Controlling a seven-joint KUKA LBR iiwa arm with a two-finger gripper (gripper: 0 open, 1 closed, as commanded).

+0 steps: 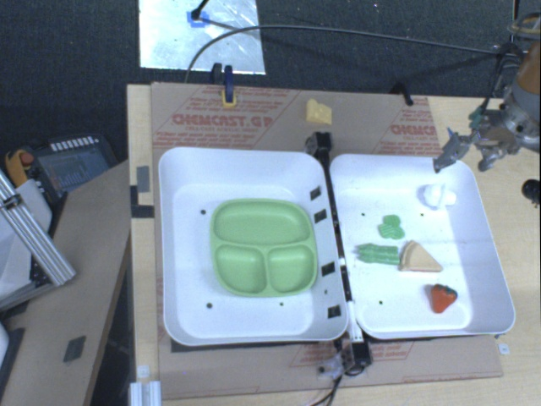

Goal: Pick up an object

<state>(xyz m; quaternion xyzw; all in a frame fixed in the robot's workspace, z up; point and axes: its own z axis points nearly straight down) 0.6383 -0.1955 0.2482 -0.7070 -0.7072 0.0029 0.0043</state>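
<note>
Because the task is a pick and every loose item lies in the right bin (486,252), the arm's place at about two o'clock in the view makes sense as a hover: the gripper (470,151) hangs over the far right corner of that bin, its two fingers spread apart with nothing between them, one tip (444,161) over the bin's far rim and the other tip (488,161) out beyond the right wall.

Nearest to it is a small white object (434,195), too pale against the bin floor to name, lying at about seven o'clock from the gripper and apart from it. At six o'clock from that lies a green broccoli-like toy (390,226), then a green pod-shaped toy vegetable (377,254) with its right end touching a tan wedge like a sandwich or pie slice (419,259). A toy strawberry (442,298) sits at five o'clock from the wedge, near the bin's front right corner. Any of these could serve as the pick; I judge the white one the likeliest, being closest.

The left bin (182,227) holds a green divided plate (262,245), set flat at its middle, likely a place to put things.

By count: two white bins, one plate with three compartments, five small items in the right bin, one of each kind. One yellow block (319,112) lies outside on the cardboard at twelve o'clock from the bins' seam, and a blue and yellow clamp (227,85) grips the board's far edge.
</note>
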